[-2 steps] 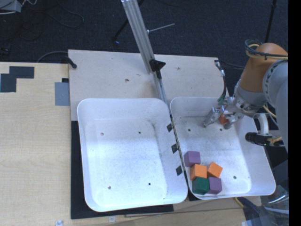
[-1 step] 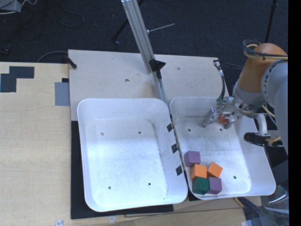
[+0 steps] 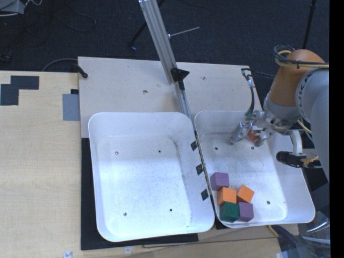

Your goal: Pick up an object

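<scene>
Pincer (image 3: pixel 248 135) hangs by the right white plastic bin's (image 3: pixel 301 211) far edge, grip state unclear; clustered foam cubes (image 3: pixel 232 196) at the near edge risk a miss.

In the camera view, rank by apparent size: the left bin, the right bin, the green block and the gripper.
Largest to smallest:
1. left bin
2. right bin, a bit narrower, though the slanted view makes this unsure
3. gripper
4. green block, partly hidden by the neighbouring blocks
</scene>
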You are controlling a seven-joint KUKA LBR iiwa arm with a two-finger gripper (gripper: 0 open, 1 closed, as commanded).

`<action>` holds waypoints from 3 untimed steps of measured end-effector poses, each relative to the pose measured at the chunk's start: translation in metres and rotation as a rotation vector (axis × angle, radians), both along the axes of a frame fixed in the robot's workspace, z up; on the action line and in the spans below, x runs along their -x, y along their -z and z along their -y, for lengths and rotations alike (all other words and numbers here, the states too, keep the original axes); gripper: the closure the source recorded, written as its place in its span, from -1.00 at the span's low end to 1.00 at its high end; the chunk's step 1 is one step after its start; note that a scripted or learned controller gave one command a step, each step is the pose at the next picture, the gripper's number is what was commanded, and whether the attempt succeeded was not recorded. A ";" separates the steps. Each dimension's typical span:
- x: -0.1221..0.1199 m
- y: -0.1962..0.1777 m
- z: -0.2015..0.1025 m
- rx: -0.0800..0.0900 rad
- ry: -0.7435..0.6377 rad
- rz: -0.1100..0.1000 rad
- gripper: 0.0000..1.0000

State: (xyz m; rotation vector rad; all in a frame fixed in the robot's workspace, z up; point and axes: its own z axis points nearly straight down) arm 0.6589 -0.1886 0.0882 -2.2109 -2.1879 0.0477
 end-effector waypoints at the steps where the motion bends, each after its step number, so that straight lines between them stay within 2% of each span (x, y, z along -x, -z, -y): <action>1: -0.001 0.000 0.016 -0.027 -0.004 -0.013 -1.00; 3: 0.000 0.000 0.012 -0.013 -0.003 -0.006 -1.00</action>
